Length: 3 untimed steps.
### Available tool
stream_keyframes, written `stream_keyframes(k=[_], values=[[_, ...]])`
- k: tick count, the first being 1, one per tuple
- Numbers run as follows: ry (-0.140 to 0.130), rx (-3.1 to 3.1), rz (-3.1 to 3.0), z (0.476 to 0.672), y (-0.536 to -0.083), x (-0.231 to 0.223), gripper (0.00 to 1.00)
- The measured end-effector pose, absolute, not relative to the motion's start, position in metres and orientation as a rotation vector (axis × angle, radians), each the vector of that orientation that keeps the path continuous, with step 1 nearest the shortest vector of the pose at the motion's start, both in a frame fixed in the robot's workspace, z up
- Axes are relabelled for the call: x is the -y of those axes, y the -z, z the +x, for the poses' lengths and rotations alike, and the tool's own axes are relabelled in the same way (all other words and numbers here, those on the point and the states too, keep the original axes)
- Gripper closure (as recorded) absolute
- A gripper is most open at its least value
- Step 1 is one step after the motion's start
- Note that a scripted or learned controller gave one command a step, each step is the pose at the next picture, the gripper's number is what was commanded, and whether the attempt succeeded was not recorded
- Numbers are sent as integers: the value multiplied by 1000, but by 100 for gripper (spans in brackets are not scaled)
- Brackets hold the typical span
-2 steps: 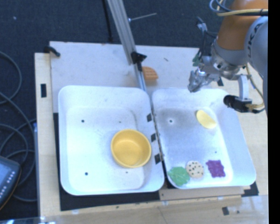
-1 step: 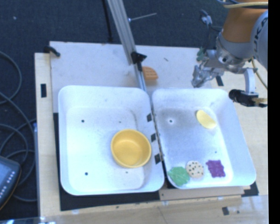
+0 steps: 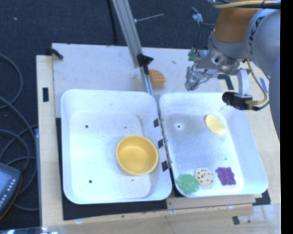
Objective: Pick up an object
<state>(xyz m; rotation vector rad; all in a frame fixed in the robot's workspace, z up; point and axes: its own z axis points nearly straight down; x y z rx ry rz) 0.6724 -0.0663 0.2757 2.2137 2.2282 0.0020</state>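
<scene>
My gripper [image 3: 191,83] hangs above the back edge of the right bin [image 3: 249,145], with nothing visible between its fingers. A flat yellow piece [image 3: 215,124] lies in the right bin's upper right part, below and to the right of the gripper. Along that bin's front edge lie a green piece [image 3: 187,183], a speckled cookie [image 3: 203,176] and a purple piece [image 3: 226,175]. A yellow bowl [image 3: 136,154] sits in the left bin [image 3: 83,145] near the divider.
A slanted metal pole [image 3: 132,33] runs from the top down to the divide between the bins. An orange object [image 3: 157,77] lies on the bench behind the bins. Cables trail at the arm's wrist [image 3: 241,99]. A tablet corner [image 3: 0,189] shows at lower left.
</scene>
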Motion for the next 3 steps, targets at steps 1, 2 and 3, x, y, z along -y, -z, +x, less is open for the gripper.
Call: stream_keyframes(k=[1, 2, 3], values=[[1, -2228, 2215, 674, -274, 21, 100], [2, -2230, 2216, 673, -271, -32, 100], [6, -2231, 2217, 672, -259, -83, 100]])
